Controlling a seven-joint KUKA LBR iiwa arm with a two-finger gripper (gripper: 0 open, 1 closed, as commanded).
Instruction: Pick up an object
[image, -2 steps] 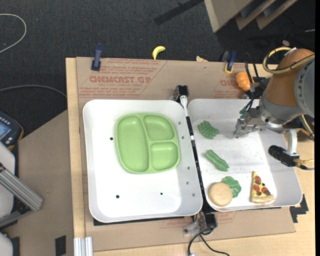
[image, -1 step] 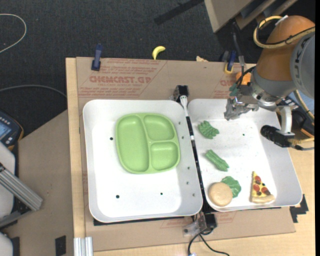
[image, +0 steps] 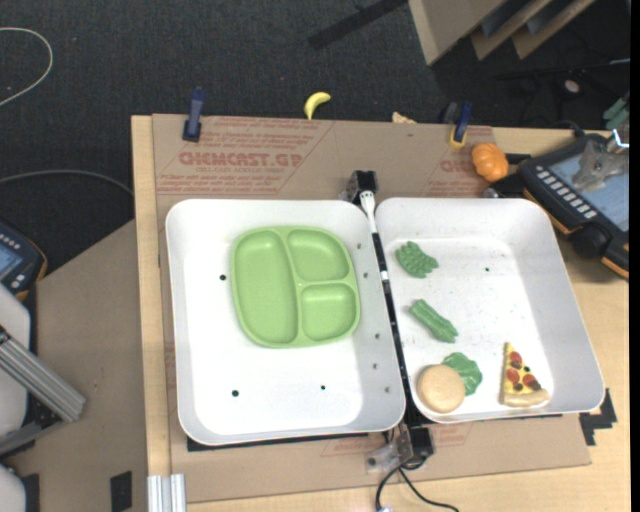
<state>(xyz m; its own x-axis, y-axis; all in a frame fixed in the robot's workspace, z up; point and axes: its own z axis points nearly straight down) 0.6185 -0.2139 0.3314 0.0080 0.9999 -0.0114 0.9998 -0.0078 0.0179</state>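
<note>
Lying in the right bin (image: 560, 300): a leafy vegetable (image: 416, 260), a bean pod (image: 433, 320), a bun (image: 440, 388) touching a lettuce leaf (image: 464, 370), and a pizza slice (image: 522, 377) near the front edge. Sitting in the left bin (image: 200, 330): a green divided plate (image: 296, 285).

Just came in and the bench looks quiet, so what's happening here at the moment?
Nothing is being handled right now. The left bin holds a green divided plate. The right bin holds the toy food: two green leafy pieces, a round bun touching a small green piece, and a pizza slice near the front corner. All lie flat in the bin, so no pick has been made yet.
</note>
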